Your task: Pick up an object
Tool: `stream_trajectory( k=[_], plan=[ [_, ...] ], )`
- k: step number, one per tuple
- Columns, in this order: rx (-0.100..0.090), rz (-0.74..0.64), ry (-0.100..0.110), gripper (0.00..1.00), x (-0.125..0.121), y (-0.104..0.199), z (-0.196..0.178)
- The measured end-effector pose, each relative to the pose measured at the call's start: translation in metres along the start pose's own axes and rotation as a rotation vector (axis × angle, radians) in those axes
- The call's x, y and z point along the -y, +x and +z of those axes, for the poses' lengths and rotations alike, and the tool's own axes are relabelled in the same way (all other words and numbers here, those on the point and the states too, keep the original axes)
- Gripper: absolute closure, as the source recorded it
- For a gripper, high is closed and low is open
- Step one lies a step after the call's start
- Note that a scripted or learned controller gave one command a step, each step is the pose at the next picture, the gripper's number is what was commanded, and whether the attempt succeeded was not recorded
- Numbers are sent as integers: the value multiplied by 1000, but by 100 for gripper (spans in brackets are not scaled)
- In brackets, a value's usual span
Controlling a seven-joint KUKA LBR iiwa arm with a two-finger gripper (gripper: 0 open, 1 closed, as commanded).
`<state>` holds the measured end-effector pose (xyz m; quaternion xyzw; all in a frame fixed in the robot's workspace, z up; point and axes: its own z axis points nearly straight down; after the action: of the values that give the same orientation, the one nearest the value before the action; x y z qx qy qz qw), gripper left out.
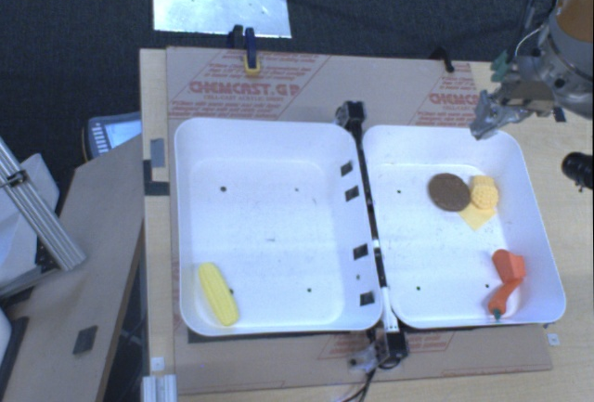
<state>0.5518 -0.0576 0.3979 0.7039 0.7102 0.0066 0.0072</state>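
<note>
Camera view: risk — round brown disc (449, 191), round yellow cracker (484, 193) and pale yellow cheese slice (477, 216) touch and overlap in right white bin (534, 205); descent there may nudge or grab two. Orange carrot (507, 279) hugs bin wall, fingers may strike rim. Yellow corn cob (218, 293) lies alone in left white bin (186, 205).

Grey arm enters from right, metal gripper (486, 124) above right bin's far corner, tilted down-left, holding nothing; jaw gap — cannot tell.

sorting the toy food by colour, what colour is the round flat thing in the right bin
Dark brown. The round disc shows best in the camera view, beside a yellow cracker.
</note>
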Motion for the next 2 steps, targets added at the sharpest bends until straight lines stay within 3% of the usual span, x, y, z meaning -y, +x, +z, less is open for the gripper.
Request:
stream_trajectory(
  k=[1,2],
  plan=[
    [0,-2,12,100,1,-2,-2],
    [-1,2,14,100,-15,35,-34]
  ],
)
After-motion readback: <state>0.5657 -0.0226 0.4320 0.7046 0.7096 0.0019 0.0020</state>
